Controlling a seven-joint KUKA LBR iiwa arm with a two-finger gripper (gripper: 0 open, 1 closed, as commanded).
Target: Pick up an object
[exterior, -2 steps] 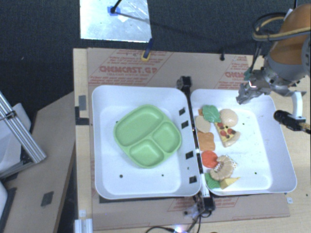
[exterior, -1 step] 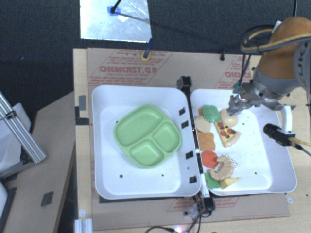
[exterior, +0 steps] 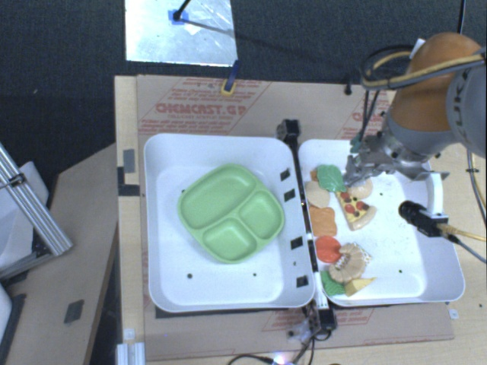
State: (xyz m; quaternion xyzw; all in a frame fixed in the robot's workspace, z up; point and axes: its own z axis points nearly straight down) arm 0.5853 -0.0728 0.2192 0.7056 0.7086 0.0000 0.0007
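The right bin [exterior: 434, 276] holds several toy food pieces along its left side: a green leafy piece [exterior: 329, 176], a beige round piece [exterior: 317, 196], an orange waffle-like piece [exterior: 323, 220], a pizza slice [exterior: 356, 210], a red tomato piece [exterior: 328, 249], a tan shell-like piece [exterior: 351, 258] and a yellow wedge [exterior: 359, 285]. My gripper [exterior: 356, 175] hangs low over the bin's upper left, just right of the green leafy piece and above the pizza slice. A pale round piece [exterior: 362, 188] lies right under it.
The left bin [exterior: 171, 280] contains a light green divided plate [exterior: 230, 213]. A black-clipped divider [exterior: 298, 204] runs between the bins. The right bin's right half is bare white floor. A foil sheet [exterior: 181, 21] lies beyond the bench.
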